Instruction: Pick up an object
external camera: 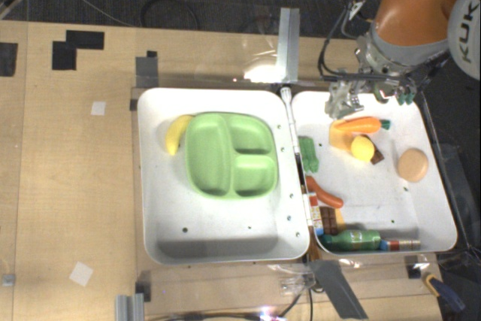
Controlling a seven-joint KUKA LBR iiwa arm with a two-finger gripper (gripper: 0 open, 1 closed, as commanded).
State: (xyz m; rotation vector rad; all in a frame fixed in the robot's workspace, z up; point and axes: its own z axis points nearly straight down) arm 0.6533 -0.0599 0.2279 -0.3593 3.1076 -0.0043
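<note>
Where end effector [342,103] hovers, carrot [356,125] lies just below

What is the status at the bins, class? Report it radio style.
Pincer above right bin's far edge, grip unclear. Carrot just below it, untouched. Yellow fruit crowds carrot.

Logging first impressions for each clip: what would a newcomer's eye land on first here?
Most likely the big green divided tray in the left bin, with a yellow banana tucked at its left edge. Next, the grey arm's gripper at the top of the right bin, just above a carrot and a yellow lemon.
</note>
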